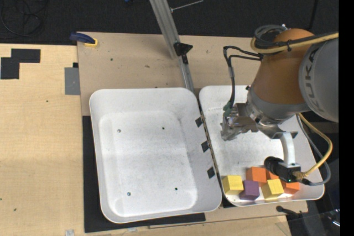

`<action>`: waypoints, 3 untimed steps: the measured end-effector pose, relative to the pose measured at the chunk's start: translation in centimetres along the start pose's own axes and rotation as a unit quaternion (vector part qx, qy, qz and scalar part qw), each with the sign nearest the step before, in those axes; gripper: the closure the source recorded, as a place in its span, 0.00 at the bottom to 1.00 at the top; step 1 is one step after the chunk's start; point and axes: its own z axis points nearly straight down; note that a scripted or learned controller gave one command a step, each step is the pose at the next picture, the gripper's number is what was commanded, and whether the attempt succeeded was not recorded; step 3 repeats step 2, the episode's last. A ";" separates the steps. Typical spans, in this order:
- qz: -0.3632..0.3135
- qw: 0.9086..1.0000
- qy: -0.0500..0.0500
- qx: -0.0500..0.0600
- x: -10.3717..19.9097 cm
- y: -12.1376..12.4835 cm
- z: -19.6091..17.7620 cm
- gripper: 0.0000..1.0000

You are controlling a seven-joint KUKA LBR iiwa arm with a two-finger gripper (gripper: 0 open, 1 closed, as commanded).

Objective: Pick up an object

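Observation:
My gripper [229, 129] hangs over the middle of the right bin [213, 98], its fingers pointing down toward the bin floor with nothing seen between them. Several small blocks lie in a cluster at the bin's near end: a yellow block [233, 183], a purple block [251, 189], an orange block [258, 174], a second yellow block [272, 188] and a further orange block [292, 187]. The gripper is well behind that cluster, roughly a hand's width toward the far side. The arm's orange band and grey wrist cover the bin's right part.
The left bin [110, 102] lies beside the right one, separated by a rim with black clips [205, 145]. A slanted aluminium bar [163, 14] rises behind the bins. A blue and yellow clamp [83, 38] rests at the bench's far left corner.

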 end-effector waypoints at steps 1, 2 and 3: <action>0.001 1.000 0.000 0.001 4.8 -1.0 0.6 1.00; 0.000 1.000 0.000 0.001 10.2 -1.7 0.0 1.00; 0.000 1.000 0.000 0.001 10.2 -1.7 0.0 1.00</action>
